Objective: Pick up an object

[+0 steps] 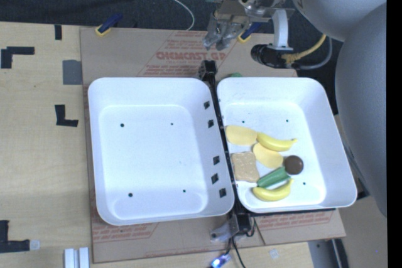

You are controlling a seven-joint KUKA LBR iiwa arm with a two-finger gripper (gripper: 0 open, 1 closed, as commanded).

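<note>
tool (220, 39): top centre of frame, above the bins' far edge, nothing between its fingers; released or clenched cannot be told. items: bananas (275, 142), green piece (272, 177), cracker (244, 166), lower middle of right bin (314, 97). step: approach; next, descend over one.

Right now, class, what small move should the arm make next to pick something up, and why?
Probably swing the gripper forward and down toward the right bin. It hangs above the bins' far edge, while the toy foods, such as the banana, cluster in that bin's near-left part.
</note>
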